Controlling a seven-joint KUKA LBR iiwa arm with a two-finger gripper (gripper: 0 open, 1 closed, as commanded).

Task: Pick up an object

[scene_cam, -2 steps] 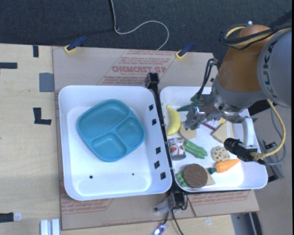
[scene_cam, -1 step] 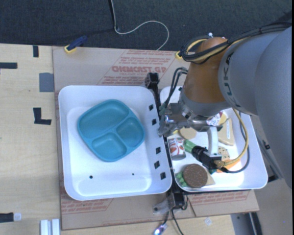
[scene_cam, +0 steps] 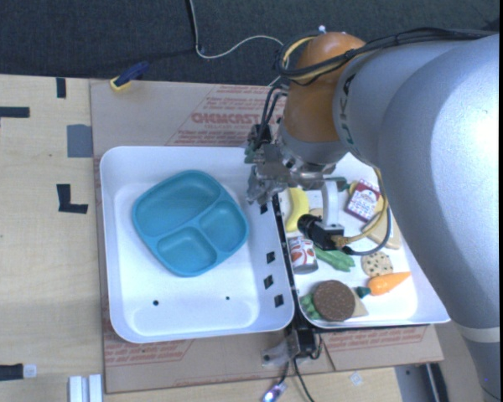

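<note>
The gripper [scene_cam: 263,188] hangs low over the wall where the 2 white bins meet, at the left edge of the right bin [scene_cam: 400,306]. Whether it is open or closed I cannot tell, and nothing can be seen held in it. This looks like the approach step, before any grasp.

The likeliest targets are the yellow toy banana [scene_cam: 295,208] and the small can [scene_cam: 303,255], both just beside the gripper against that wall. A toy carrot [scene_cam: 388,283] and a brown patty [scene_cam: 333,300] lie further off. The left bin [scene_cam: 193,310] holds a blue 3-compartment plate [scene_cam: 189,222].

The next move calls for a short shift right, then a descent that stays clear of the wall.
</note>
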